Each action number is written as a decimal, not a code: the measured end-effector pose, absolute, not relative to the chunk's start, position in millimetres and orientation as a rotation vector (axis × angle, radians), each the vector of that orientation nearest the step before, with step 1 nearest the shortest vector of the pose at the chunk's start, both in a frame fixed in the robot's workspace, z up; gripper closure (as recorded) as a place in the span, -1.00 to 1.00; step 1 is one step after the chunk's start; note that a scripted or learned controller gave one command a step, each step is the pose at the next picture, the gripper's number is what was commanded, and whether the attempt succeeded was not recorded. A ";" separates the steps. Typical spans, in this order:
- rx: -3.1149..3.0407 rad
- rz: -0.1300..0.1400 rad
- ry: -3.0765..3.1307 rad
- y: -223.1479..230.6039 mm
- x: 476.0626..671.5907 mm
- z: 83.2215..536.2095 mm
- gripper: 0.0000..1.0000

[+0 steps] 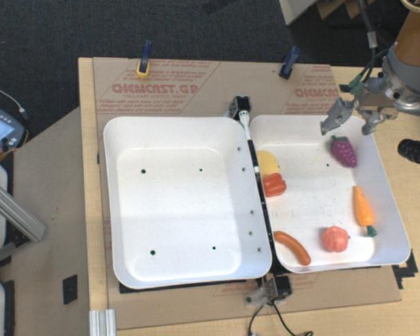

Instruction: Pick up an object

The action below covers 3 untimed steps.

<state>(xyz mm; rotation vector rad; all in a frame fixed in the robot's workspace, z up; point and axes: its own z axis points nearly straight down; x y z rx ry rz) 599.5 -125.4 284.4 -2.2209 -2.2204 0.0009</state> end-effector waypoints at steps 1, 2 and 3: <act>-2.223 -0.002 -2.223 -125.4 600.2 295.5 1.00; -2.222 -0.015 -2.234 -79.8 552.7 407.6 1.00; -2.223 -0.010 -2.230 -63.2 520.4 455.3 1.00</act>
